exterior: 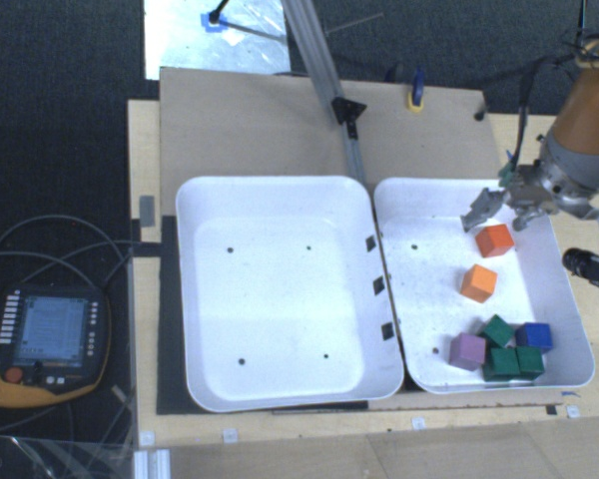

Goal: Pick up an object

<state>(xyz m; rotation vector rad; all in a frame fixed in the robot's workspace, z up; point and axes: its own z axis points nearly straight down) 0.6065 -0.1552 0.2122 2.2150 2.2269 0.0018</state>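
My gripper (pixel 498 218) hangs over the back of the right bin (pixel 416 267), fingers spread open with nothing between them. Just below its fingertips a red-orange cube (pixel 494 239) lies on the bin floor, apart from them. An orange cube (pixel 478 282) sits a little nearer the front. In the front right corner a purple cube (pixel 468 350), a blue cube (pixel 534 336) and green blocks (pixel 500 363) cluster together.
The left bin (pixel 270 267) stands beside the right one, and their rims meet at black clips (pixel 378 284). A slanted metal pole (pixel 314 38) crosses the back of the bench. A teach pendant (pixel 45 342) with cables lies on the floor at left.
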